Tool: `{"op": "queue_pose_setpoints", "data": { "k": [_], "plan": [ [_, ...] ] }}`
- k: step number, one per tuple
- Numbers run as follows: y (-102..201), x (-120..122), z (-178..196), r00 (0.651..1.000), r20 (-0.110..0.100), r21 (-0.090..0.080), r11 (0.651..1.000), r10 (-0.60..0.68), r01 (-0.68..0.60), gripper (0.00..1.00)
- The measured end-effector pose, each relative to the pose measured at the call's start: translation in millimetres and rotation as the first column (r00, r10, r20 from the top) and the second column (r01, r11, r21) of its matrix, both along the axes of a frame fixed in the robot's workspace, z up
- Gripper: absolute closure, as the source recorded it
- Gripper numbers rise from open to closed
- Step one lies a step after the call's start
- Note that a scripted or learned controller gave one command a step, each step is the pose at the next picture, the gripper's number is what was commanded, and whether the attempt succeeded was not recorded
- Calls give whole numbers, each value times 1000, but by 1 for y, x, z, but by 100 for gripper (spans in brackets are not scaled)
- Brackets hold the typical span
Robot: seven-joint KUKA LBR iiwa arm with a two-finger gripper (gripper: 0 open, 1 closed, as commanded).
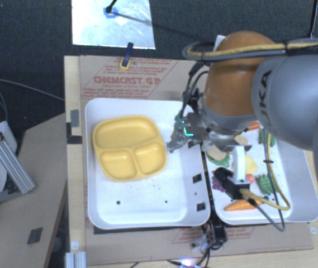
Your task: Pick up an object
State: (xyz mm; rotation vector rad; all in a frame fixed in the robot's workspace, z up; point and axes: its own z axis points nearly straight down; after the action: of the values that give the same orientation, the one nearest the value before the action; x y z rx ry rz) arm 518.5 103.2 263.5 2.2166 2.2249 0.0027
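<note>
Pincer: seen at the right edge of the left bin (142,216), the pincer (174,144) is just beside the right rim of the yellow plate (129,148). How far it is opened cannot be told, and nothing is seen held in it.
Nearest object: the yellow plate, with three compartments, lies flat in the upper half of the left bin.
Handling: the plate is judged to be light, stiff, smooth plastic and likely slippery. A hold on the raised outer rim or on a dividing ridge is advised, not on a flat compartment floor.
Other candidates: an orange carrot (238,206) and a green piece (264,183), small toy foods, lie in the right bin (309,205), crowded among other bits and partly hidden under the arm (293,94).
Obstacles: the walls where the two bins meet lie close under the wrist. The plate's low rim is judged to leave little to close on.
</note>
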Motion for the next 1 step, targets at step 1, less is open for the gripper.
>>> {"op": "queue_pose_setpoints", "data": {
  "k": [1],
  "plan": [
    [24,55,27,1000,6,1,1000,2,-2,0]
  ]
}}
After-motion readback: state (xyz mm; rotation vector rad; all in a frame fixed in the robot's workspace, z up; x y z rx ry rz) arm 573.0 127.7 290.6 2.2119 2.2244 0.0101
